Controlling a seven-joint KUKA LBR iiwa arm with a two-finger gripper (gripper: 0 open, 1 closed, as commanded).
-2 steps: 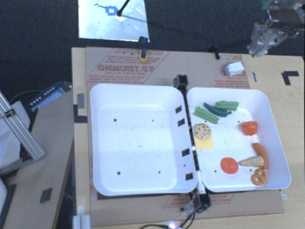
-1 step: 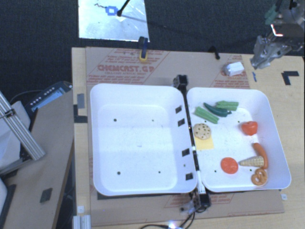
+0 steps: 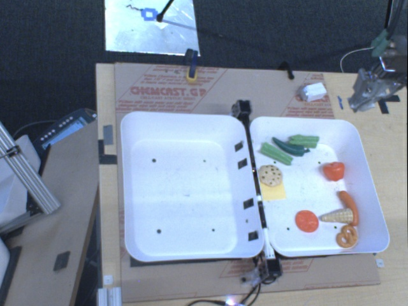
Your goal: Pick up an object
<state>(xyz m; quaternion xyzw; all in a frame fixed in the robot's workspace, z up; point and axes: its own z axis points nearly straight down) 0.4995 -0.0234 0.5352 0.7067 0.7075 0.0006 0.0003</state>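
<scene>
Choosing one well-separated piece serves us best here, and we judge the red tomato-like piece (image 3: 333, 170) in the right bin (image 3: 366, 152) a fair target, since it sits apart from the green pods (image 3: 290, 146) and the cookie (image 3: 270, 175); we should bring the claw (image 3: 370, 94) over it and descend straight, keeping off the bin wall. That piece lies at centre right of the frame, while the claw hangs at the upper right, outside the bin over the counter (image 3: 255, 85), well apart from it. We cannot tell how far the claw is parted, and we see nothing in it.
</scene>
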